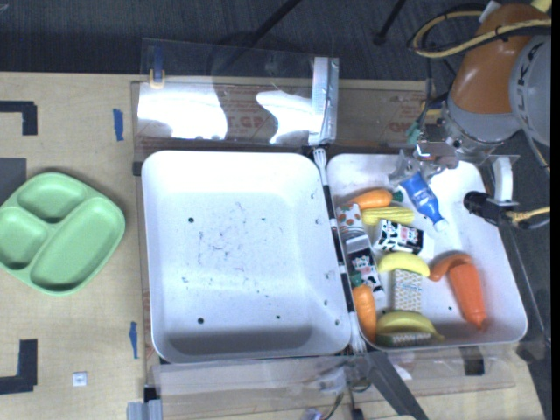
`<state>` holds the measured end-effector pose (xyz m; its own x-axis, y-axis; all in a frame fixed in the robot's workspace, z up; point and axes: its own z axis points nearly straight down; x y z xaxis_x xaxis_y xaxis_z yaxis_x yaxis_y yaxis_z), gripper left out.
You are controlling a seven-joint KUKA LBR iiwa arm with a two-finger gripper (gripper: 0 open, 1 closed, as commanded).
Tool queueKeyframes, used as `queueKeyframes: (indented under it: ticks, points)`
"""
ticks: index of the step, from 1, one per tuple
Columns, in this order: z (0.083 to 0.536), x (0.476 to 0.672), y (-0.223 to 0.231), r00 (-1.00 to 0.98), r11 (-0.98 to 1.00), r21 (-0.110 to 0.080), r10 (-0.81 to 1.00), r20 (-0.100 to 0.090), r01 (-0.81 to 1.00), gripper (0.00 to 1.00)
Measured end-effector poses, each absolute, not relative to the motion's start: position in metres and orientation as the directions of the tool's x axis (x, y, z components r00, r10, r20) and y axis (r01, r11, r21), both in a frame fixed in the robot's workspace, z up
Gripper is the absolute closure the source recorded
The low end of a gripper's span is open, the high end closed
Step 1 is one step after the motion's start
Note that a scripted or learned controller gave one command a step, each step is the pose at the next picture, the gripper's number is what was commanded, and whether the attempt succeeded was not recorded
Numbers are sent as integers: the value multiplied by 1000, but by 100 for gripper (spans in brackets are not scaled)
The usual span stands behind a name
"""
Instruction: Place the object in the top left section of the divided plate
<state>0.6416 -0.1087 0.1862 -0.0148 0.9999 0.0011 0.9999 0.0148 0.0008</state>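
Observation:
The green divided plate [58, 232] lies on the wooden bench at the far left, outside the bins, with its top left section [51, 194] bare. My gripper [413, 175] hangs over the back of the right bin [514, 274]. It is shut on the upper end of a blue bottle with a white label [425, 202]. The bottle slants down to the right, over the other items.
The right bin holds several toy foods: an orange carrot [469, 290], bananas [404, 263], a cow-patterned carton [401, 235] and another orange piece [374, 199]. The left bin [236, 252] lies between the gripper and the plate. A clear panel [236, 103] stands behind it.

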Motion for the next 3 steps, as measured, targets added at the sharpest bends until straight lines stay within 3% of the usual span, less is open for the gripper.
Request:
queueKeyframes:
  ticks: [1, 2, 3]
  points:
    - [180, 533, -106, -144, 144, -1, 990, 1, 990, 100]
    - [184, 525, -77, -291, 291, -2, 957, 2, 957, 100]
    - [263, 534, -102, -205, 205, 0, 979, 0, 979, 100]
